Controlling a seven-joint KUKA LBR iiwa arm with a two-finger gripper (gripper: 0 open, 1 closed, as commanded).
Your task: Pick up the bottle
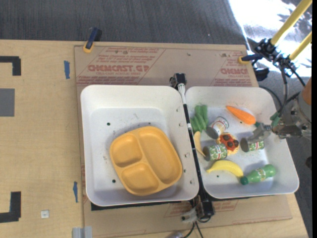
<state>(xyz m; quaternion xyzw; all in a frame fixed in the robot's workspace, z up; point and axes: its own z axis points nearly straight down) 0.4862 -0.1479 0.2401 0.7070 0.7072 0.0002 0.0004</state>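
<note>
Bottle (258, 174) lying in right bin (286, 182) — beside banana (225, 168), gripper (262, 129) apart

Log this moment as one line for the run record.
target: green bottle, lying at near edge of right bin | gripper: above bin's right side, apart from bottle | grasp: not yet

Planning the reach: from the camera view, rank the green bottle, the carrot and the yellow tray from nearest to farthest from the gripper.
From the gripper:
1. Carrot, up-left, and green bottle, below: too close to call.
2. Yellow tray, in the left bin.
</note>
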